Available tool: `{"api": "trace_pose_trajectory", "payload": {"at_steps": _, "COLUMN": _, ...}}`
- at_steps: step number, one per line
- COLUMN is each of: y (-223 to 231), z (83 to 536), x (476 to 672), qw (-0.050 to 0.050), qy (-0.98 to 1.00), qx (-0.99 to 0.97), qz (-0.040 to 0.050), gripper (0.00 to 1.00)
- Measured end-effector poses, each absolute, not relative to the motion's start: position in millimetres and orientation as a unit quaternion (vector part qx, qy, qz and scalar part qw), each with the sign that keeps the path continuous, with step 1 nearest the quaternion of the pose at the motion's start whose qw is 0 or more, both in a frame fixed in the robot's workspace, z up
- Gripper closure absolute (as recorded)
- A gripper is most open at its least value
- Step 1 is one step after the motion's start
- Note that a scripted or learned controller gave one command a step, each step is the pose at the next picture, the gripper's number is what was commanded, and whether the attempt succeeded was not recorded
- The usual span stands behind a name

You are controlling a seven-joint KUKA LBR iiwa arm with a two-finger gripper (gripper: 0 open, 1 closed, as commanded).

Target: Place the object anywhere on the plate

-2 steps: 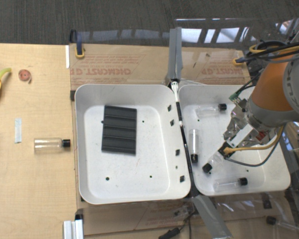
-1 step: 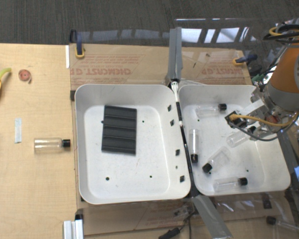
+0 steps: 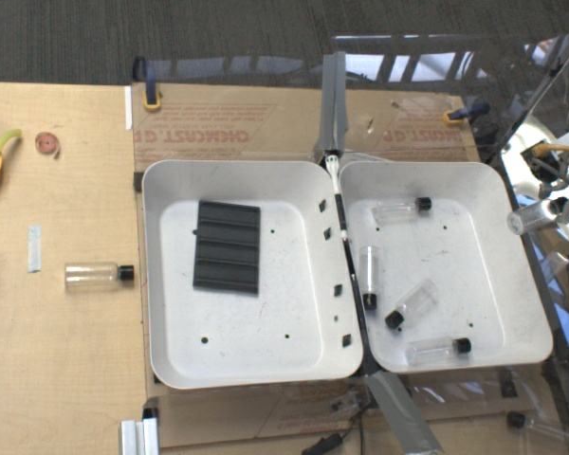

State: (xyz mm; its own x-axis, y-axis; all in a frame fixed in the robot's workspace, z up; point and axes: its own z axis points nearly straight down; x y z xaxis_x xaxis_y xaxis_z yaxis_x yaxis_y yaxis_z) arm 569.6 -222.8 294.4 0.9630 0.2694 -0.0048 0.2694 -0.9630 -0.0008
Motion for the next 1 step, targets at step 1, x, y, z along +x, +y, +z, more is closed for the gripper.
{"api": "trace_pose_trajectory", "payload": {"at_steps": 1, "y": -122.0, "z": 226.9, "x": 511.3, "qw": 0.001, "qy": -0.153, "qx": -0.988, "qz": 0.0034, "gripper": 1.00}}
